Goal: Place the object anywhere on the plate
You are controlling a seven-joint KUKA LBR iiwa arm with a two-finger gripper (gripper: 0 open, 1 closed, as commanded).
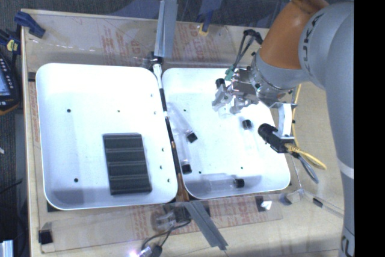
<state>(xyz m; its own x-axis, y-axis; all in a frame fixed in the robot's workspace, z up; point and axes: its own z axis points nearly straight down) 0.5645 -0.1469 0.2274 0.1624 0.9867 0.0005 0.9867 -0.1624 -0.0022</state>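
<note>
A black ribbed rectangular plate (126,164) lies flat in the left bin (60,87), toward its front. My gripper (229,103) hangs over the back half of the right bin (274,180), its pale fingers pointing down and apart with nothing between them. A small black piece (246,124) sits on the bin floor just right of and in front of the gripper. A clear tube with a black end (191,136) lies to the gripper's front left. Another clear tube with a black cap (239,182) rests along the front wall.
A further small black piece (184,168) lies by the right bin's left wall. A grey metal bar (164,27) stands behind the divide between the bins. Blue clamps (29,24) sit at the bench's back left.
</note>
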